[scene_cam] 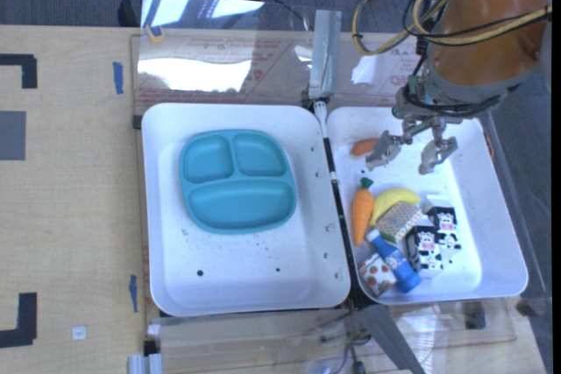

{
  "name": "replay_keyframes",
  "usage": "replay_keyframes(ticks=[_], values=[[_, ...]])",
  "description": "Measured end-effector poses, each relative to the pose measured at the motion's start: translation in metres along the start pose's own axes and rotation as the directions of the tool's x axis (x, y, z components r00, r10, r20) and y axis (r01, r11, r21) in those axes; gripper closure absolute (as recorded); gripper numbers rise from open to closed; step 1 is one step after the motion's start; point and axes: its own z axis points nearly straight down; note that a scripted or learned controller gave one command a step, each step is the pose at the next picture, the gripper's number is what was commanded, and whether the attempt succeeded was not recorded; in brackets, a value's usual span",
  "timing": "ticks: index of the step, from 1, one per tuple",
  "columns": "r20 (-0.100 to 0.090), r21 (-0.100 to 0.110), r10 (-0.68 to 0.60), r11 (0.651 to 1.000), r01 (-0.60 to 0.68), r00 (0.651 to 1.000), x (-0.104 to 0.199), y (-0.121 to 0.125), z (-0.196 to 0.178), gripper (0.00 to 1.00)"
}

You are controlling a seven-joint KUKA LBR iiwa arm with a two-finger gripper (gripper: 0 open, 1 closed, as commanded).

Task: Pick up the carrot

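White plastic is making up the two shallow bins, and the right bin is lying directly beneath the gripper, while the left bin, off to the gripper's far side across the divider, is carrying a blue divided plate. Grey and orange, the arm is reaching in above the right bin, its two fingers hanging spread apart with nothing between them. Below the gripper and a little toward the divider, the carrot is lying lengthwise along the bin floor, green top pointing up toward the fingers. Just beside it, on the side away from the divider, a yellow banana is touching or nearly touching it, with a black-and-white cow toy and a blue bottle crowding further below. A small orange piece is sitting just beside the gripper's nearer finger. Judging by its look, the carrot is seeming a light, rigid plastic toy, smooth and tapering, so likely slippery; taking it across its thick middle, fingers closing on the long sides, is looking safest, though the banana is leaving little room for the outer finger.
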Motion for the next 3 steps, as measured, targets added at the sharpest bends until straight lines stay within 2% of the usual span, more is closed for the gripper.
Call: replay_keyframes(ticks=[1, 2, 3], values=[[0.001, 0.005, -0.062, 0.998, 0.062, 0.998, 0.014, -0.042, 0.053, 0.00], [0.000, 0.006, -0.299, 0.954, 0.299, 0.954, -0.011, -0.040, 0.000, 0.00], [0.001, -0.002, -0.570, 0.822, 0.570, 0.822, -0.002, 0.011, 0.001, 0.00]])
